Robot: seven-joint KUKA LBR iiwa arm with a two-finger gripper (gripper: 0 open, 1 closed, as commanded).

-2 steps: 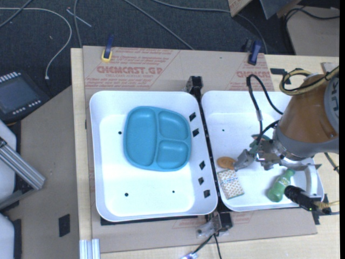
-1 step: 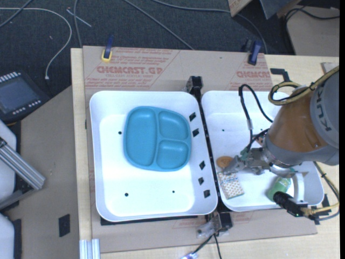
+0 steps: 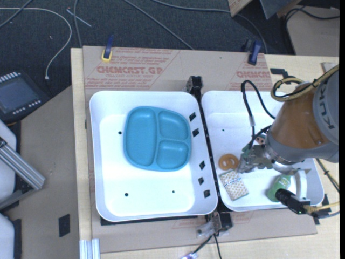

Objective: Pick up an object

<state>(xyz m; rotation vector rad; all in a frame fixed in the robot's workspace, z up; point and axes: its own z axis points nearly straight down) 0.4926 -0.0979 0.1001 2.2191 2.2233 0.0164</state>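
Objects for picking are seen in the right bin (image 3: 232, 120), gathered in its lower half. A tan ring (image 3: 229, 161) is laid flat near the bin's 9 o'clock wall. At the ring's 5 o'clock, just beside it, a checkered packet (image 3: 234, 184) is laid flat and turned at a slant. A green object (image 3: 280, 187) is found toward the bin's 4 o'clock corner, well apart from the packet and partly covered by robot parts. The hand (image 3: 248, 159) is lowered into the bin at the ring's 3 o'clock, close to the ring and above the packet; nothing is seen held in it, and whether it is wide or narrow cannot be told. The arm (image 3: 302, 128) is stretched in from 3 o'clock over the bin's right side. In the left bin (image 3: 108, 144) a blue divided plate (image 3: 158, 138) is set toward 12 o'clock. Both bins are carried side by side on the table (image 3: 302, 69).
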